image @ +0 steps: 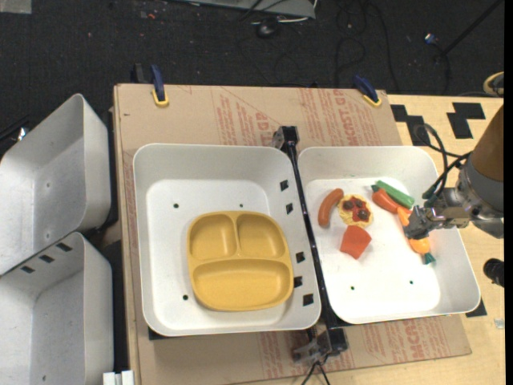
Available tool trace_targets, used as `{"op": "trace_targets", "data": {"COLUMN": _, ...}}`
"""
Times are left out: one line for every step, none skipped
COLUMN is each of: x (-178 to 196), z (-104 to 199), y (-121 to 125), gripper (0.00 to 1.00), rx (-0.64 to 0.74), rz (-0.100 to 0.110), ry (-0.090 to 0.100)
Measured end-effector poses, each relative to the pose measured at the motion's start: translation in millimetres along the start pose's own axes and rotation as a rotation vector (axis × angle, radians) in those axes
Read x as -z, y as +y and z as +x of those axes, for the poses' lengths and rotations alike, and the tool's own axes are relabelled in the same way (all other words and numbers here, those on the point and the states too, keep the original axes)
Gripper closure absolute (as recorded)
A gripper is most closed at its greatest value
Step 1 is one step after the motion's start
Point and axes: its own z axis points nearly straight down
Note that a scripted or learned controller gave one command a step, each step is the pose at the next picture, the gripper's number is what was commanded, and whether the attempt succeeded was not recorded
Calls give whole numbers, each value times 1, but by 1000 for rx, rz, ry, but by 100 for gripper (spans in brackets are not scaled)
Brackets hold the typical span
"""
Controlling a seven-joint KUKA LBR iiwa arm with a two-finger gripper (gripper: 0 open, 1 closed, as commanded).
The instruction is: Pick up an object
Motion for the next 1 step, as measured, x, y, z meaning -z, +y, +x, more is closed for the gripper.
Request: {"op": "trace_targets", "data": {"x": 8, "z": 49, "y": 0, "gripper": 100, "rx": 0, "rz": 0, "ry": 0}}
